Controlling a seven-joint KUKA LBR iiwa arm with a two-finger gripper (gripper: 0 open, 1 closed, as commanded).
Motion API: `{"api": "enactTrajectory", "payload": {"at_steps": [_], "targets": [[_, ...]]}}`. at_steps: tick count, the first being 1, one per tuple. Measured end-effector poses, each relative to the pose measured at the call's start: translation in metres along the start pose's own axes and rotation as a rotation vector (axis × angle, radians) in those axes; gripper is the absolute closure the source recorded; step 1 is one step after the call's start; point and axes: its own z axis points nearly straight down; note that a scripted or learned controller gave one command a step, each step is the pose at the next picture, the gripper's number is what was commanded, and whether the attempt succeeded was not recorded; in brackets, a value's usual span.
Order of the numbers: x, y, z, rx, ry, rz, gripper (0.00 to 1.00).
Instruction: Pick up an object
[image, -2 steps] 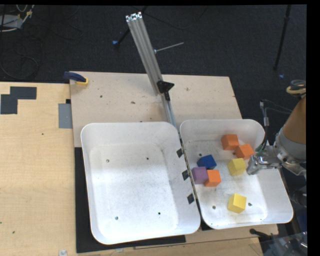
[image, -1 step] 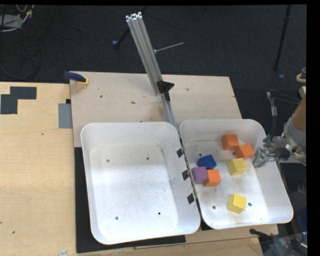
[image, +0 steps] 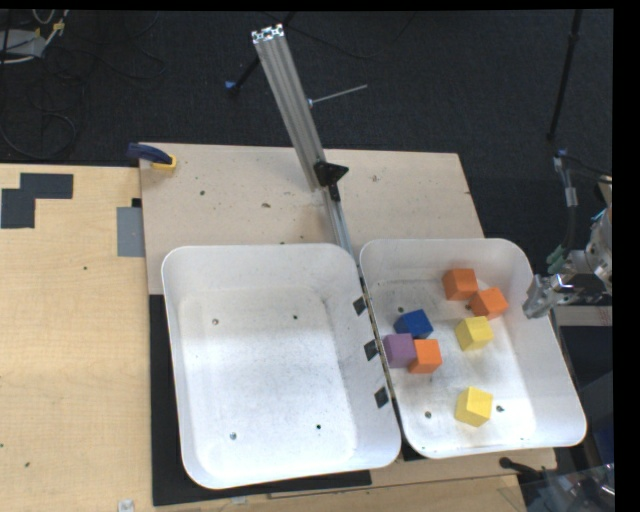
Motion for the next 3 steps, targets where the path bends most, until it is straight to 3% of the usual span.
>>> {"api": "enactTrajectory", "payload": {"at_steps": [2,3], "targets": [[0.118,0.019,0.022,0.007,0.005,-0.003,1.00],[0.160,0.027,0.021,0.006,0.003,-0.001,1.00]]}}
